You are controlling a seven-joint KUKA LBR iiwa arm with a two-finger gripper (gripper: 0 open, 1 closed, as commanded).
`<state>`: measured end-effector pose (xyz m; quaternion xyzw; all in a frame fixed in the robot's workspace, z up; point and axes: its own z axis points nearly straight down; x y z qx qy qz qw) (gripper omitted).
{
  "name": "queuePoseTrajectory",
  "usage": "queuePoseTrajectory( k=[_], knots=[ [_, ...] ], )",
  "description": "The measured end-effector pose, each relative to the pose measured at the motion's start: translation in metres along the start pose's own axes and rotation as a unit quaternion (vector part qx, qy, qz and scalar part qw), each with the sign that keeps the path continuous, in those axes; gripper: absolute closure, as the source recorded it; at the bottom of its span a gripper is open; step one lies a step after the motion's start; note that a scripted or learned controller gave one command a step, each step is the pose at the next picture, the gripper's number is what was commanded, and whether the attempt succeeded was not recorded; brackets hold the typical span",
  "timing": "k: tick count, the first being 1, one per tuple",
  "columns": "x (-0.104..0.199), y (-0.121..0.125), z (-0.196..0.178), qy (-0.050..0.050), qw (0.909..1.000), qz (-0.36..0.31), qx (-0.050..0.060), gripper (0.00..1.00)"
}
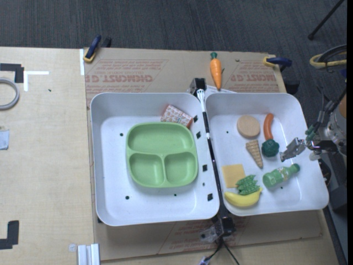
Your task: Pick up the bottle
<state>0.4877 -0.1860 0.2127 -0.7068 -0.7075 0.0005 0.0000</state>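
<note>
From the overhead camera, looking down at a slant: two white bins side by side on a cardboard sheet (138,73) laid over the bench. My claw (292,149) comes in from the right, over the right rim of the right bin (309,120), low and near the bin's right wall. From this angle I cannot tell how wide it stands; the metal tip is small and partly blurred. Nothing is visibly between its tips. The bottle (280,175), green with a pale cap, lies on its side on the right bin's floor, just below the claw, cap end pointing up and right toward it; whether they touch, I cannot make out. Around it in the same bin: a dark green round piece (270,148) just above the bottle, a waffle cone (255,152) to its left, a tan disc (249,126), an orange-red sausage (268,126), a yellow cheese slice (233,175), a leafy green piece (247,182) touching a banana (242,199) at the bin's near edge. Left bin (105,164): a green three-compartment tray (162,154), and a small patterned packet (176,115) behind it. A toy carrot (215,69) lies on the cardboard above the bins.
</note>
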Motion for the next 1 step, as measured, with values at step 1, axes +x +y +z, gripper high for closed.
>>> queuePoseTrajectory(
  k=[1],
  knots=[
    [-0.0002, 0.0005, -0.0093, 0.0, 1.0, 0.0, 0.0, 1.0]
  ],
)
